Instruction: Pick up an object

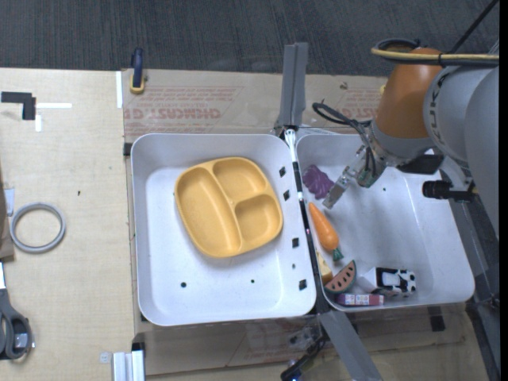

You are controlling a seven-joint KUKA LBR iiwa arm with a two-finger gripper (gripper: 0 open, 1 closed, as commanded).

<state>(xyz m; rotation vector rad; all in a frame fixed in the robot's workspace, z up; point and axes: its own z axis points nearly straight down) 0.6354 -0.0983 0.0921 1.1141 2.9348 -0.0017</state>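
Note:
In the right bin (429, 236) lie a purple bunch of grapes (317, 181), an orange carrot (324, 227), a watermelon slice (341, 276), a pink and white tube (359, 298) and a black and white toy (395, 280). My gripper (336, 194) hangs over the bin's left part, just right of the grapes and above the carrot's top. Its fingers point down and to the left. Nothing shows between them.
The left bin (159, 276) holds a yellow divided plate (228, 205). A grey divider bar (294, 86) runs between the bins. On the bench to the left lie a roll of tape (35, 227) and scissors (14, 332).

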